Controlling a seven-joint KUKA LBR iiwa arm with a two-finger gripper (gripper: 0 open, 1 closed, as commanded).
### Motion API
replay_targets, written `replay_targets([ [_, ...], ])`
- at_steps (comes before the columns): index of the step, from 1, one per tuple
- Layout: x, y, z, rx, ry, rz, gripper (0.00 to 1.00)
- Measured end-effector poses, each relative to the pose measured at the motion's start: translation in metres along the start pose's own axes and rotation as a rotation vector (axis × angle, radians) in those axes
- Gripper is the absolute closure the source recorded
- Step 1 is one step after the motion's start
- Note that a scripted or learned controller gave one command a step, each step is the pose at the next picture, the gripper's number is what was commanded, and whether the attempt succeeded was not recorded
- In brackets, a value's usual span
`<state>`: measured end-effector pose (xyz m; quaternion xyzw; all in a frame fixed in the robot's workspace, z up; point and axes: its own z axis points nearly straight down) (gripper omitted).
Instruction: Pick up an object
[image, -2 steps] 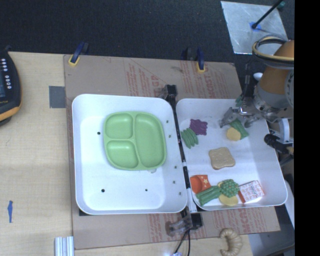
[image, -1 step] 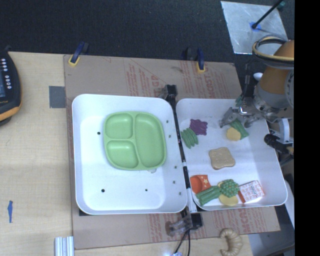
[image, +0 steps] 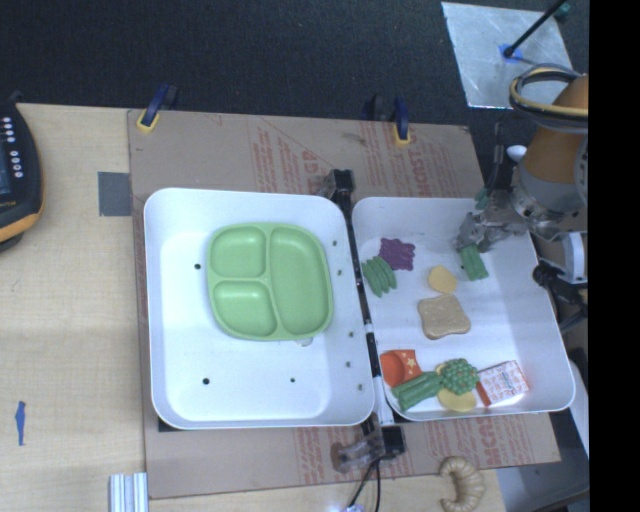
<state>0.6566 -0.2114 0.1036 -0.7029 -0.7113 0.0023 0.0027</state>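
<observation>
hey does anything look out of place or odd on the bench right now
One thing: a tan curled object lies on the cardboard outside the bins, below the right bin, while the other toy foods sit inside it. The green divided plate rests flat in the left bin. Nothing looks spilled or damaged.

We take the toast slice (image: 443, 316) in the right bin (image: 530, 330) as our landmark. Left of it lies the left bin (image: 170, 380), holding a divided plate (image: 270, 280). Behind the toast sits a small round piece (image: 442, 279); further left, a bean pod (image: 379, 275) and grapes (image: 398, 253). Before it lie broccoli (image: 458, 375) and a packet (image: 503, 381).
</observation>
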Motion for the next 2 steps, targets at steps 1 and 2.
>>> replay_targets([
  [1, 0.083, 0.002, -0.087, -0.011, 0.000, 0.002, 1.00],
  [2, 0.140, -0.002, -0.109, -0.008, -0.001, 0.003, 1.00],
])
